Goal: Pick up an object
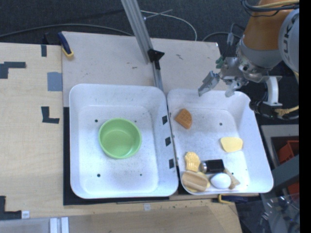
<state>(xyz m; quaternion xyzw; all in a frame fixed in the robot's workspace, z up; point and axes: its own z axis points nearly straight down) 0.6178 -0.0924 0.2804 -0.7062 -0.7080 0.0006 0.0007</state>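
My gripper [218, 86] hangs above the far rim of the right bin [252, 130], fingers spread open with nothing between them. Below and to its left an orange-brown wedge-shaped piece [183, 118] lies in the right bin. A yellow block [231, 144] rests nearer the bin's right side. At the near edge are clustered a yellow corn-like toy [192, 161], a black block [212, 166], a white egg [220, 180] and a tan round bun-like piece [195, 181].
The left bin [82, 106] holds a green bowl [119, 138]. A slanted metal post [138, 23] rises from the divide between the bins at the back. Cables [165, 18] lie on the dark floor beyond the bench.
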